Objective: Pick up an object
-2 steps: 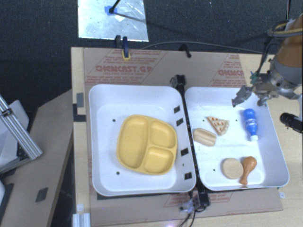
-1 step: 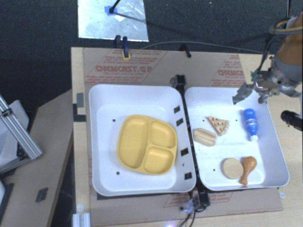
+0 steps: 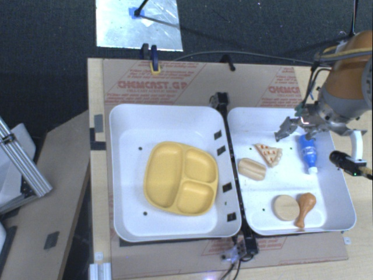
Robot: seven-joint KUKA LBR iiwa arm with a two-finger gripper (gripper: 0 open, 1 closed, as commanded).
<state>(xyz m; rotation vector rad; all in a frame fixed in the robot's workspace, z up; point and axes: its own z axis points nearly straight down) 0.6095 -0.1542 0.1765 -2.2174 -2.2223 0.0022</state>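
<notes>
On the left of the counter (image 3: 192,77) stands the left bin (image 3: 125,156), and inside it lies a yellow tray (image 3: 180,178) with three compartments, flat on the bin floor and a little turned. Just beside it, touching along the middle edge, stands the right bin (image 3: 338,212), which holds all the small food toys. Nearest to the middle edge lies a bread roll (image 3: 252,168), and just beside it, up and to the right, lies a pizza slice (image 3: 268,154) with its point toward the right; the two look almost touching. Lower in this bin, near the front wall, lies a round cracker (image 3: 285,207), and a chicken drumstick (image 3: 304,208) lies against its right side, with the thick end up and the bone end toward the front. Further right and higher lies a blue bottle (image 3: 309,154) with a white cap end, on its side, pointing toward the front of the bin. The tool (image 3: 294,124) hangs over the back part of the right bin, above and a little left of the bottle and above the pizza slice. Nothing is visible between its fingers, and I cannot tell if it is wide or narrow. The grey arm with the orange band (image 3: 347,69) comes in from the right.
</notes>
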